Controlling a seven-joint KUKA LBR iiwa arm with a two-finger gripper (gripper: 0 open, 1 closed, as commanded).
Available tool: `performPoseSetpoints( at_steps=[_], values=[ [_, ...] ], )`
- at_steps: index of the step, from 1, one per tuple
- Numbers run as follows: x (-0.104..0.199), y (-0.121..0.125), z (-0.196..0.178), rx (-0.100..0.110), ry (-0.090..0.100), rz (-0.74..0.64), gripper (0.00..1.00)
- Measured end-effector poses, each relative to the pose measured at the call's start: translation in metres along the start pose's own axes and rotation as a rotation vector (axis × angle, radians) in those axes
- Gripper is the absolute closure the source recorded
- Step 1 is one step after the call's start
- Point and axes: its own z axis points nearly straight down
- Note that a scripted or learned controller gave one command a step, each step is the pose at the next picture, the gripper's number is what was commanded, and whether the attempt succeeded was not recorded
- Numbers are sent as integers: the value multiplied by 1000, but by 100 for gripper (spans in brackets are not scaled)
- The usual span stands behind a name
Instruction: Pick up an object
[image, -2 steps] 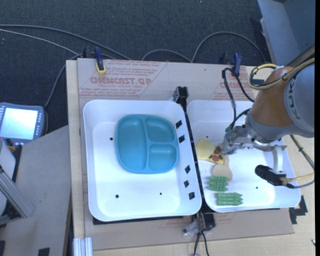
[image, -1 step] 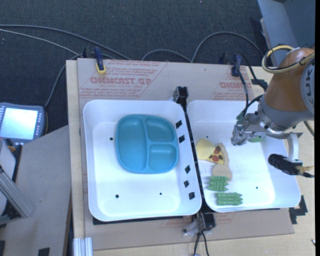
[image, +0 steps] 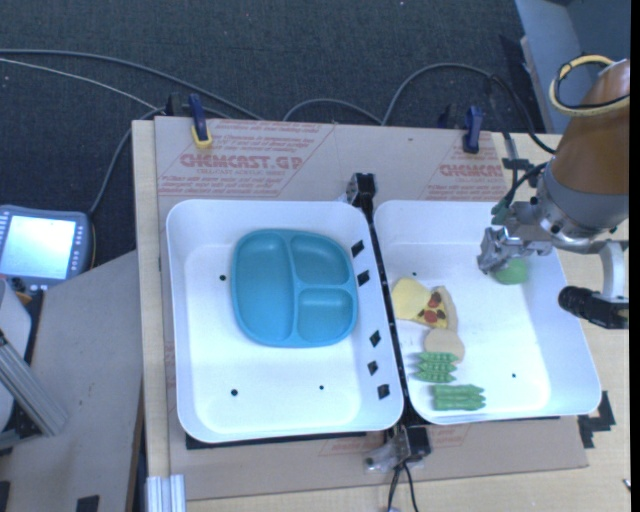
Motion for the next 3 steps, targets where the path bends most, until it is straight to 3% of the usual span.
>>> performPoseSetpoints(
  at_steps=[1,3],
  values=[
    [0,1,-11,4,1,1,100],
    [110,25,-15,6,3,-5,100]
  ],
)
